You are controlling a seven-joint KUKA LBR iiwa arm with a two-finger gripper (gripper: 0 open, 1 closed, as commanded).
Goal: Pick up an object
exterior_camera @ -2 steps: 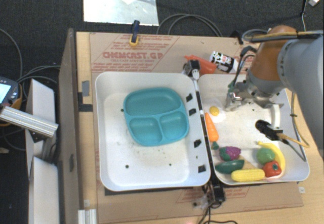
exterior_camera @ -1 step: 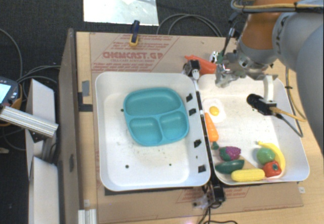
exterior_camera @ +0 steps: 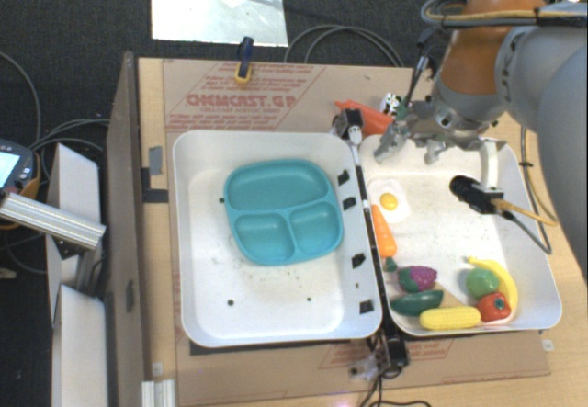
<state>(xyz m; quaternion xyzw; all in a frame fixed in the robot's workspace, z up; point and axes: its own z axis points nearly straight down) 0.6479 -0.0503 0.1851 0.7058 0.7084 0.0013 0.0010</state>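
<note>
**Gripper spread wide at far end of right bin, nothing held**

The gripper (exterior_camera: 409,148) is seen at about 12 o'clock of the right bin (exterior_camera: 441,235), over its far end. Its two fingers are set wide apart, and nothing is gripped between them. The toy foods are seen lying on the bin floor.

A fried egg (exterior_camera: 389,200) is placed near the gripper, at 7 o'clock from it. A carrot (exterior_camera: 384,232) is laid along the dividing rim at 9 o'clock of the bin.

The rest is gathered along the near edge, well apart from the gripper:
- a purple piece (exterior_camera: 418,278) and a green cucumber (exterior_camera: 418,301) at 7 o'clock
- a corn cob (exterior_camera: 448,317) at 6 o'clock
- a banana (exterior_camera: 504,282) curved round a green fruit (exterior_camera: 480,282) and a red tomato (exterior_camera: 494,306) at 5 o'clock

An orange piece (exterior_camera: 366,117) is seen outside the bin, at 10 o'clock from the gripper. A teal divided plate (exterior_camera: 283,210) is set in the middle of the left bin (exterior_camera: 202,249).
</note>
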